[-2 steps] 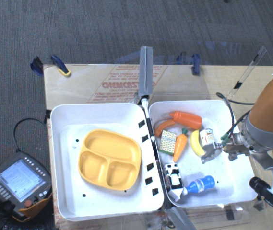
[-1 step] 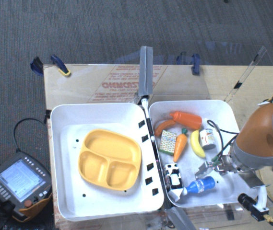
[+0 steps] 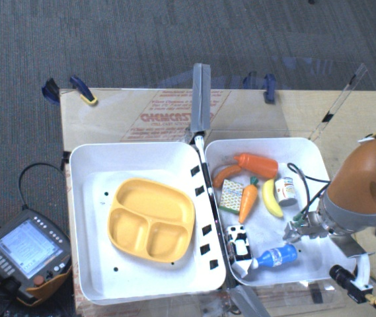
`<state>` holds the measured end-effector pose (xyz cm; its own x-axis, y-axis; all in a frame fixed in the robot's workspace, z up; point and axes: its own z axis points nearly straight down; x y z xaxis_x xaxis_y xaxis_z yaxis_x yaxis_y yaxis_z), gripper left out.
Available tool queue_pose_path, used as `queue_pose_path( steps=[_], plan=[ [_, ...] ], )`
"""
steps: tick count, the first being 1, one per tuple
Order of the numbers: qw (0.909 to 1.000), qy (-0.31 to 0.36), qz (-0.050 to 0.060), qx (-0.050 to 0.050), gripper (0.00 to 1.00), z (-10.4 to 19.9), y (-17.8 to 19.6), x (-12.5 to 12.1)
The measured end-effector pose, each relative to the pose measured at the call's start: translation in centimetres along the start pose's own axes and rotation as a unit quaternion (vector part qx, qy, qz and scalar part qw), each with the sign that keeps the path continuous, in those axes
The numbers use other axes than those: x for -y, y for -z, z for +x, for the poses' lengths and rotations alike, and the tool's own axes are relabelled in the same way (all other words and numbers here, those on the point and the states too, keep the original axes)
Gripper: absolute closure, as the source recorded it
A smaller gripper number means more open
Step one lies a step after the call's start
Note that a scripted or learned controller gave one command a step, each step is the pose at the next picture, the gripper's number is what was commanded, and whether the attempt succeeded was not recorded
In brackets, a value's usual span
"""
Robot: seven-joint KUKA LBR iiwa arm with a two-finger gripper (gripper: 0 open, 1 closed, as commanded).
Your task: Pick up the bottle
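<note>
Two shallow white bins sat side by side on the plywood bench. The left bin (image 3: pixel 82 177) held a yellow plastic divided plate (image 3: pixel 151 220) with three compartments. In the right bin (image 3: pixel 306 152), the clear plastic bottle with a blue label (image 3: pixel 275 257) lay on its side near the front edge, its white cap pointing left toward a small black-and-white toy (image 3: pixel 240 243) by the divider. Farther back lay an orange-red sausage-shaped toy (image 3: pixel 256 163), a curved orange piece (image 3: pixel 225 174) beside it, a plastic carrot (image 3: pixel 247 202), a yellow banana (image 3: pixel 271 199), a small patterned box (image 3: pixel 230 195), and a little white can with a red label (image 3: pixel 285 190).

The grey arm with its orange band (image 3: pixel 356 187) reached in from the right, and the gripper (image 3: pixel 296 231) hung low in the right bin, just above and to the right of the bottle, apart from it as far as I could see. I couldn't tell whether it was open or closed. A teach pendant (image 3: pixel 22 253) rested on the carpet at the lower left.
</note>
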<state>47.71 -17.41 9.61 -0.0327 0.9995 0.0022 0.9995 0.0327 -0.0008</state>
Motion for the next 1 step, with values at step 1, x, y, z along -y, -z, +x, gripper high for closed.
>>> queue_pose_path(
  steps=[1],
  plan=[
    [1.0, 0.0, 0.0, 0.0, 0.0, -0.01, 0.0, 0.0]
  ],
)
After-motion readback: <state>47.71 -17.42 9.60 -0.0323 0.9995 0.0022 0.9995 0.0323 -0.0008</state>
